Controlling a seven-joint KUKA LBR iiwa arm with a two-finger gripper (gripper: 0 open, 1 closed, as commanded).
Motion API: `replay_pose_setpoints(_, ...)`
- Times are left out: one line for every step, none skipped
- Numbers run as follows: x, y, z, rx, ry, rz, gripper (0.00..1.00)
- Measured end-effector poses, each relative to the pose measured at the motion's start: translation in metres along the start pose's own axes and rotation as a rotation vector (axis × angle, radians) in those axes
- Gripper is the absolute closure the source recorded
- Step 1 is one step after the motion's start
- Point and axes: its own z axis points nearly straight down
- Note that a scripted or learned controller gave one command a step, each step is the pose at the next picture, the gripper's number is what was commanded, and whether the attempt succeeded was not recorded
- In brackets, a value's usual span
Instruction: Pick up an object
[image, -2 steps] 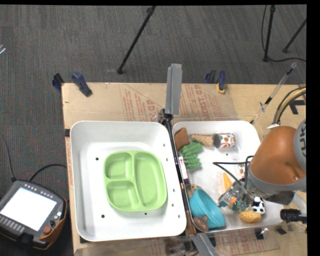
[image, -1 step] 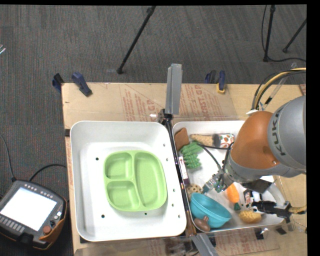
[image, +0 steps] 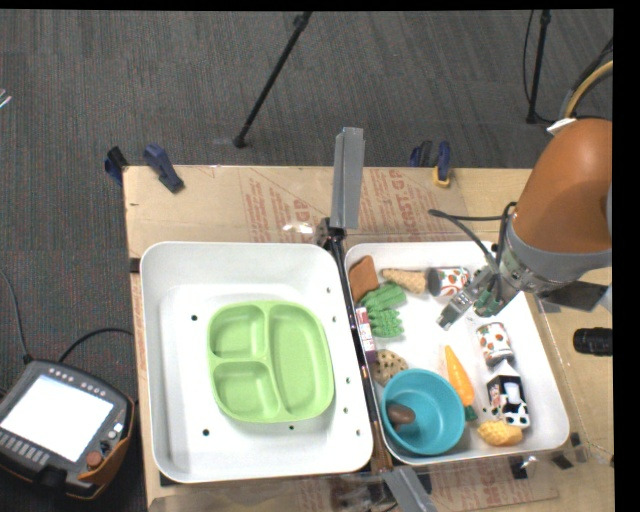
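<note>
- Objects to pick all sit in the right bin (image: 556, 385): orange carrot (image: 458, 372), blue bowl (image: 426, 410), small can (image: 494, 342), milk carton (image: 508, 396), green leafy toy (image: 384, 308), cookie (image: 390, 365).
- Gripper (image: 455, 309) hangs over bare bin floor, near the bin's middle, carrot just below it, can to its right.
- Jaws look narrow, nothing between them; small and slightly blurred, so not certain.
- Judgement: step is approach/descent, no grasp yet.
- Likely nearest target is the carrot or can; can't tell which.
- To do it well: open jaws before descending, centre over one item, close across the carrot's narrow width.
- Risk: crowded items; bowl rim touches the carrot, a jaw could nudge it.
- Left bin (image: 165, 300) holds a green divided plate (image: 270, 360), not involved.
</note>
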Motion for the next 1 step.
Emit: replay_pose_setpoints(0.0061, -0.0635, 0.1559, 0.017, 0.019, -0.061, 1.00)
